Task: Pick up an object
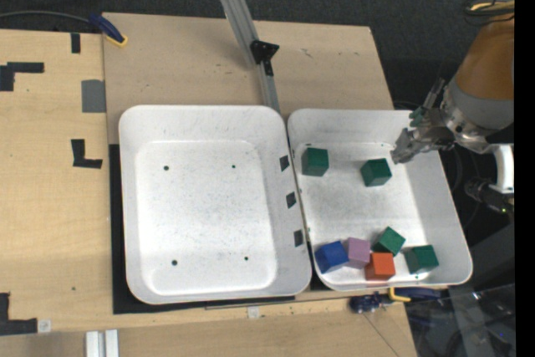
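Note:
The right bin (334, 128) holds several small blocks. Two green cubes lie in its upper half, one at the left (315, 161) and one further right (376, 172). Near its front edge cluster a blue block (332, 255), a lilac block (359, 251), an orange block (381, 265) and two more green blocks (389, 241) (421, 257). My gripper (407, 145) hangs at the bin's upper right rim, just right of and above the second green cube. Nothing shows between its fingers.
The left bin (134, 130) lies beside the right one on the wooden bench. A slanted metal pole (236, 0) with a black clamp (264, 52) runs down to the gap between the bins. A blue and yellow tool (374, 302) lies below the right bin.

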